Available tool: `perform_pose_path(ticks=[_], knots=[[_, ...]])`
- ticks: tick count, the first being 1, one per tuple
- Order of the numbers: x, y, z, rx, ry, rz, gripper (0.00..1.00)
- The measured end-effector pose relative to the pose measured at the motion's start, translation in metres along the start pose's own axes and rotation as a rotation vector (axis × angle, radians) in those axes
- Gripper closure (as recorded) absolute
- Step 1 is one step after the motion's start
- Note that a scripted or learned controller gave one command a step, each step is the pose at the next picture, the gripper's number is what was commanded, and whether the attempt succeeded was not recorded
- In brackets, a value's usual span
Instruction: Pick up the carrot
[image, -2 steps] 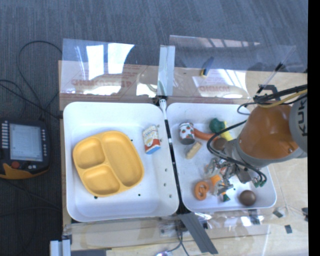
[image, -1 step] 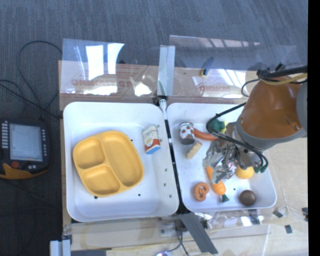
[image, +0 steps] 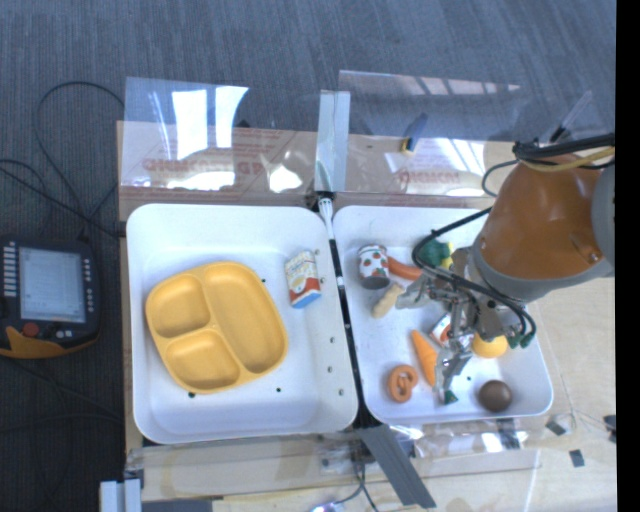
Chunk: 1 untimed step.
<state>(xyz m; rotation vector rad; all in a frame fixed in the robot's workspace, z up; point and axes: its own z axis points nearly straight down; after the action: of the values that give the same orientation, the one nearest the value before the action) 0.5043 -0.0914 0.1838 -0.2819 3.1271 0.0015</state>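
The carrot (image: 424, 357) is a short orange cone lying in the right bin (image: 535, 400), near its middle front, pointed end toward the back. My gripper (image: 452, 372) hangs from the grey and orange arm directly to the right of the carrot, low over the bin floor and very close to it. Nothing visibly sits in the gripper. The wrist and its cables hide part of the bin behind it.
In the right bin lie an orange pretzel (image: 402, 383), a brown ball (image: 493, 395), a yellow piece (image: 490, 347), a red-and-white mushroom (image: 373, 262) and a beige piece (image: 388, 298). The left bin (image: 150, 420) holds a yellow divided plate (image: 215, 325) and a small carton (image: 303, 277).
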Motion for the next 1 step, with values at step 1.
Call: perform_pose_path(ticks=[1], knots=[[0.003,-0.0175,0.0876,-0.002,0.004,-0.003,0.0]])
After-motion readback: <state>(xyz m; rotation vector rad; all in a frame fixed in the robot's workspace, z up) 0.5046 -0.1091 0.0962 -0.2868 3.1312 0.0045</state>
